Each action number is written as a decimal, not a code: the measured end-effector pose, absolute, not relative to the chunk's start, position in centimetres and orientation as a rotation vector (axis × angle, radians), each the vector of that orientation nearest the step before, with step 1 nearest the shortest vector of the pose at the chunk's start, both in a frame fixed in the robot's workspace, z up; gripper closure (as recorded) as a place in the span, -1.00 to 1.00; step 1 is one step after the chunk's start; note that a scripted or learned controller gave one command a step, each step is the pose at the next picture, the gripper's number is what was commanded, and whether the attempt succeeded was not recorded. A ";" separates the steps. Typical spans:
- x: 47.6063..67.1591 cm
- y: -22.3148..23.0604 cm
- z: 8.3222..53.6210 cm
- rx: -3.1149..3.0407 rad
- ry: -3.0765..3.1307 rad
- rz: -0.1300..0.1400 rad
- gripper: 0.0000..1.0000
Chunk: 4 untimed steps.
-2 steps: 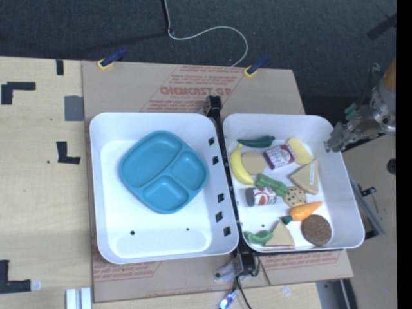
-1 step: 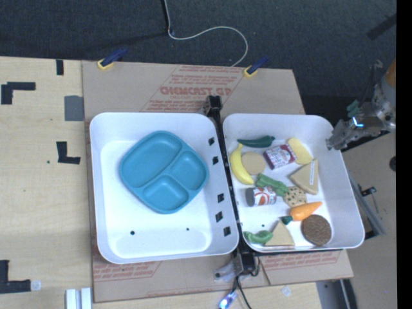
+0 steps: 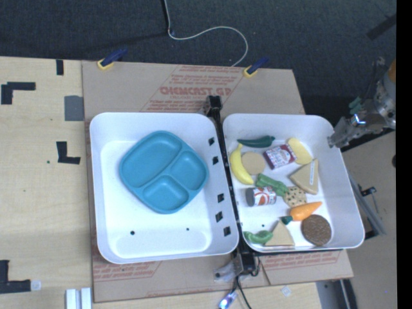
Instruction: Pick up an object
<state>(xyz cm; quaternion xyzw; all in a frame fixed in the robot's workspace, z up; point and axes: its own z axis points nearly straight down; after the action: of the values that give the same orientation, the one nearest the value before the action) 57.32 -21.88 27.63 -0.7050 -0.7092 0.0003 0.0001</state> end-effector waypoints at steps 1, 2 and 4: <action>57.4 -21.8 28.6 -2.212 -2.229 0.001 1.00; 57.4 -21.7 29.5 -2.210 -2.231 -0.001 1.00; 57.6 -21.4 31.4 -2.206 -2.233 -0.003 1.00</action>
<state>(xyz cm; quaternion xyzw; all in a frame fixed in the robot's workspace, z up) 57.55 -21.45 31.43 -0.7028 -0.7114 -0.0011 0.0013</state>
